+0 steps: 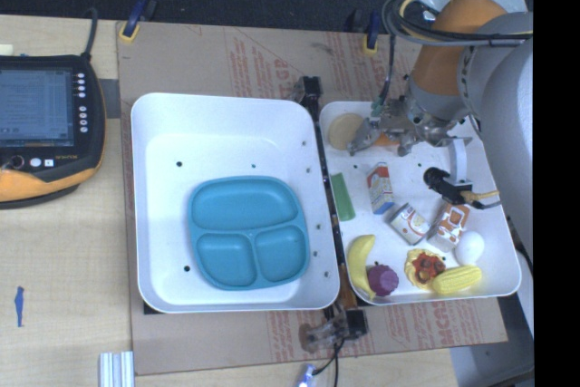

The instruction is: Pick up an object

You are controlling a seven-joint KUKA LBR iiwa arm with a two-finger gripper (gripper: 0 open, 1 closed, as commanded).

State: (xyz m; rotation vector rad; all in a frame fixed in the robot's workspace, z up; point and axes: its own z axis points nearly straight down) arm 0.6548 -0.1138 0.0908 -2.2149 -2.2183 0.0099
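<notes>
My gripper (388, 137) is low over the far end of the right bin (504, 281), beside a round tan piece (342, 132) in the far left corner. A small orange thing (391, 140) shows right under the gripper; whether it is held is unclear. Nearer in the same bin lie a green stick (342, 196), a red and white carton (380, 188), a small box (408, 222), another carton (450, 226), a white egg (470, 246), a banana (360, 261), a purple fruit (382, 279), a pizza slice (423, 266) and a corn cob (456, 280).
The left bin (163, 131) holds a blue divided plate (247, 231). A teach pendant (41, 127) lies on the bench at the far left. The grey arm (494, 77) covers the right bin's far right corner.
</notes>
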